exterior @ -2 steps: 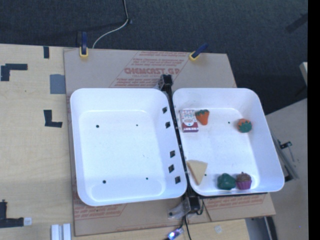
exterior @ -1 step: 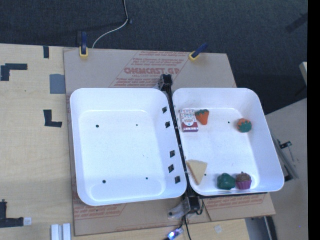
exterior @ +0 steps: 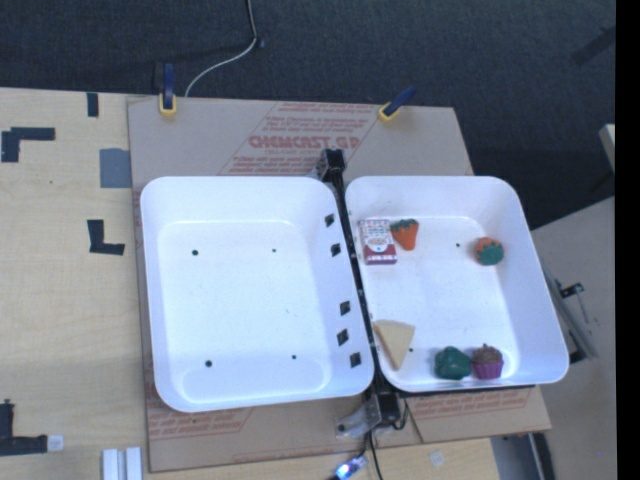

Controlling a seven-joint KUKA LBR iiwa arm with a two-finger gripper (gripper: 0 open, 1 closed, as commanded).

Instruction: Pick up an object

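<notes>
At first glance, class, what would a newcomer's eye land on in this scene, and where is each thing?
The bright toys scattered in the right bin: a red-and-white carton touching an orange carrot near the divider, and a green piece beside a purple cupcake at the near edge. A yellow wedge lies near them.

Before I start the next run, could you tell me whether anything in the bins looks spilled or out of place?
Nothing stands out. The small carton, carrot, cheese wedge and other toys all lie inside the right bin.
</notes>
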